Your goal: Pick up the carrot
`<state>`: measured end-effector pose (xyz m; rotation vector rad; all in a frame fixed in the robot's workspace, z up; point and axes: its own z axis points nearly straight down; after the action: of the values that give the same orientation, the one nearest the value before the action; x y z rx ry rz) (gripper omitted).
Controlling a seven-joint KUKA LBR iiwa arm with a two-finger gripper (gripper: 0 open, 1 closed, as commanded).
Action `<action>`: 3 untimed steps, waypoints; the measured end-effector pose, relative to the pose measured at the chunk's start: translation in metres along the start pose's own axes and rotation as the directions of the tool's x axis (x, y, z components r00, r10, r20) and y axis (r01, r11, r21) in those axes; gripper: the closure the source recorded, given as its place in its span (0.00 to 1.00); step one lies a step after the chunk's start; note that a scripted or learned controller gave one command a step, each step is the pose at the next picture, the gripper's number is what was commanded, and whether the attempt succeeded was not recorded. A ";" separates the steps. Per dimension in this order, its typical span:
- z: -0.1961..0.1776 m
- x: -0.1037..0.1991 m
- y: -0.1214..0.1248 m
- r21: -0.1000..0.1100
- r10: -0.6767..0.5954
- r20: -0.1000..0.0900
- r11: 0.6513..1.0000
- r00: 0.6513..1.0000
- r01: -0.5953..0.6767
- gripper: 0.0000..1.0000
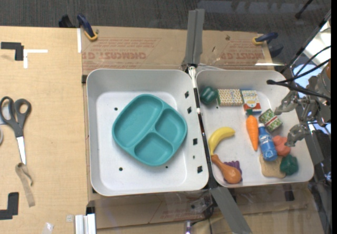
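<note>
Right of the carrot point(253, 132): gripper point(293, 119) poised, fingers spread, holding nothing.
We see the carrot lying ungrasped; pickup remains.

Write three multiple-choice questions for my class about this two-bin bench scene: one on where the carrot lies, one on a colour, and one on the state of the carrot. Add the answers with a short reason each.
1. Where does the carrot lie?
A. In the right bin
B. On the teal plate
C. Beside the scissors

2. What colour is the divided plate in the left bin?
A. Red
B. Teal
C. Black

3. How is the carrot now?
A. Lifted clear of the bin
B. Standing upright on the plate
C. Lying on the bin floor, apart from the gripper

Answers:
1. A, since the carrot rests in the right bin between the banana and the blue bottle.
2. B, since the plate's three compartments are all teal.
3. C, since it lies flat while the gripper sits nearer the bin's right edge.
</note>
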<state>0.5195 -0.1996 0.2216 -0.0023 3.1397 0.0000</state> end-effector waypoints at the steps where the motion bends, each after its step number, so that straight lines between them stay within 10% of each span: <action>1: 0.077 0.010 0.044 -0.001 -0.066 -0.001 0.998 0.998 0.066 0.00; 2: 0.130 0.002 0.070 -0.001 -0.047 -0.001 0.999 0.999 0.047 0.00; 3: 0.120 0.001 0.071 0.000 -0.050 0.002 0.999 0.999 0.050 1.00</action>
<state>0.5189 -0.1285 0.1016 -0.0815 3.1366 0.0002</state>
